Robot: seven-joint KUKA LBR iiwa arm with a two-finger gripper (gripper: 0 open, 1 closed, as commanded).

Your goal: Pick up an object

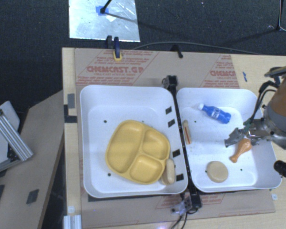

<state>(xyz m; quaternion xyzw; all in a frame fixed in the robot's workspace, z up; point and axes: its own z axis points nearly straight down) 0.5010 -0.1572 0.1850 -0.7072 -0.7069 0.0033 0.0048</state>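
In the right bin (262,175), my gripper (240,136) hangs near the right wall, directly over the upper end of an orange drumstick-shaped toy (240,151). The toy lies at a slant on the bin floor, its narrow end pointing down-left. A blue bottle (216,113) lies on its side at the back of the same bin. A tan round disc (217,171) rests near the front. Whether the gripper touches the orange toy is unclear.
The left bin (93,128) holds a yellow divided plate (137,151) with a beige lump (168,171) at its right edge. A thin brown stick (186,131) lies along the divider between the bins. The arm's body (282,109) rises over the right bin's right wall.
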